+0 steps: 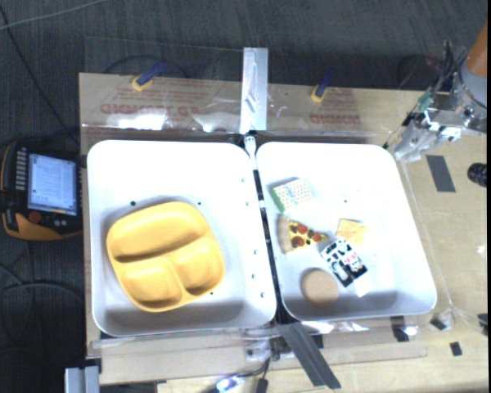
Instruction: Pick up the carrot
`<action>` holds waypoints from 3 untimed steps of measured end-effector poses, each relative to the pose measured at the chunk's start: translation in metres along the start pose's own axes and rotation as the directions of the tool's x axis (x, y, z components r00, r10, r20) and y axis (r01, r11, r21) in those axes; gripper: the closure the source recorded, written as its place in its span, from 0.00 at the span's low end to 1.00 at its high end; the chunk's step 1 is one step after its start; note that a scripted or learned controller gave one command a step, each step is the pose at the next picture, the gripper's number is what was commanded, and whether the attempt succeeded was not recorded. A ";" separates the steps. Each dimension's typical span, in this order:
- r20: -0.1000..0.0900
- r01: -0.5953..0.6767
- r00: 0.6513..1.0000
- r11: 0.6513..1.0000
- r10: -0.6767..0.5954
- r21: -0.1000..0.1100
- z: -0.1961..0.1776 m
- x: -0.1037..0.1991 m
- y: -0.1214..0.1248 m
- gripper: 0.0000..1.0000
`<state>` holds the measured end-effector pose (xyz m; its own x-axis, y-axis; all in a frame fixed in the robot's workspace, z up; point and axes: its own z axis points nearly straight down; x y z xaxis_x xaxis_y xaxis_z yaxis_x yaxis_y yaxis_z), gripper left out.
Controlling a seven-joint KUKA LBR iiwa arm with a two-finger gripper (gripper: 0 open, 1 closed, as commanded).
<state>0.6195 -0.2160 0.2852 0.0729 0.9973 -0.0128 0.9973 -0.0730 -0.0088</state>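
step: approach not begun; grey arm's gripper [417, 133] hangs outside the right white bin [409, 219], past its far right corner.
jaws: cannot tell.
carrot: no carrot is recognisable among the right bin's small items.
next move: locate it first.
left white bin [98, 219]: yellow divided plastic plate [165, 255].

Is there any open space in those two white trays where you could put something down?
Yes. In the right tray, bare floor runs along the right wall and back corner. Its front left is crowded: a green box, pizza slice, cheese, spotted carton and cookie. In the left tray, the yellow plate leaves the back strip free.
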 end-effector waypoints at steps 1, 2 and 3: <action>0.004 0.002 1.000 1.000 -0.002 0.003 -0.008 0.000 0.001 1.00; 0.008 0.003 1.000 1.000 -0.003 0.006 -0.015 0.000 0.001 1.00; 0.012 0.004 1.000 1.000 -0.004 0.009 -0.023 0.000 0.002 1.00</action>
<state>0.6216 -0.2159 0.3081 0.0689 0.9973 -0.0246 0.9974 -0.0694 -0.0177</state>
